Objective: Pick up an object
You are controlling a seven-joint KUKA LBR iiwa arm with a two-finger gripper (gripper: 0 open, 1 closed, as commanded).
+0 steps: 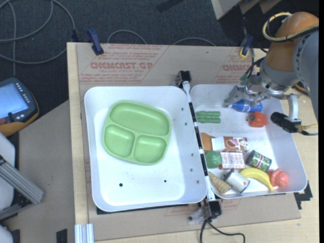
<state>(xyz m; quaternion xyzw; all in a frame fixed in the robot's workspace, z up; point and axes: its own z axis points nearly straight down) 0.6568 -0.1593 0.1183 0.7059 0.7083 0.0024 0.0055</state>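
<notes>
The gripper (245,97) is down in the far part of the right bin (298,158), its metal fingers spread around a blue object (248,106) that lies on the bin floor; whether the fingers actually press on it I cannot tell, as the parts are small and crowded together. The grey arm (283,65) with its orange band reaches in from the surface's far right corner. Just right of the blue object sits a red-orange toy (257,119), and a green oblong piece (208,117) lies near the bin's left wall. Toward the near edge of that bin things are packed close: a white and brown carton (230,144), a green lump (213,159), a red-patterned packet (232,160), a small can (259,160), a yellow banana (257,177), a red piece (279,177) at the near right corner, and a silver cylinder (238,181) beside a tan cone (218,184). The left bin (101,186) carries a green divided plate (135,131) lying flat near its middle. Both bins rest on a brown board (121,62) with printed lettering.
</notes>
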